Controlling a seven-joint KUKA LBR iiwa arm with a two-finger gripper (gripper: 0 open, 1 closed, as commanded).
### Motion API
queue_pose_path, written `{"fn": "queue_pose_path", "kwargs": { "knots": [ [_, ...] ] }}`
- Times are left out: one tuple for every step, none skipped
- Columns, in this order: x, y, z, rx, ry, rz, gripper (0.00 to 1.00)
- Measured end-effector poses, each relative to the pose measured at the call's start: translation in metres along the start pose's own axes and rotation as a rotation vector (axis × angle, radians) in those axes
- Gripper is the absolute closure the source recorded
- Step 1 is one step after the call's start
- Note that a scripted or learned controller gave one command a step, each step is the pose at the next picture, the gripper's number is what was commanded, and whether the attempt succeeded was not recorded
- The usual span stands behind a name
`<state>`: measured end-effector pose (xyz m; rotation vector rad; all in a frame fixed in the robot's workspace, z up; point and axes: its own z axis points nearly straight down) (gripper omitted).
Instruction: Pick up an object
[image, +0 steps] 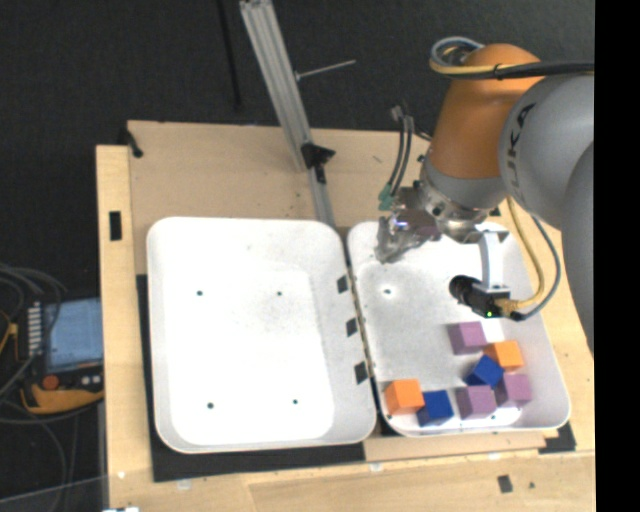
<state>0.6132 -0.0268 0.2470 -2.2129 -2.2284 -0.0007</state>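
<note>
Two white bins (250, 250) are set on the bench, nothing has been picked yet, and the gripper (392, 240) must be moved to the blocks (470, 385) in the right bin's near corner.

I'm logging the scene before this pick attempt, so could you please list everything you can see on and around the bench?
Purple blocks: three, purple, right bin, near its front right corner.
Orange blocks: two, orange, right bin, front area.
Blue blocks: two, blue, right bin, front area.
Right bin: one, white, right half of the bench.
Left bin: one, white, beside the right bin.
Bench: one, light wood, under both bins.
Metal rail: one, grey, slanting across the bench's back.
Gripper: one, over the right bin's back left corner.
</note>
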Motion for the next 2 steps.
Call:
{"fn": "queue_pose_path", "kwargs": {
  "knots": [
    [0.053, 0.003, -0.008, -0.002, 0.000, -0.001, 1.00],
    [0.099, 0.007, 0.009, 0.002, -0.001, 0.001, 1.00]
  ]
}}
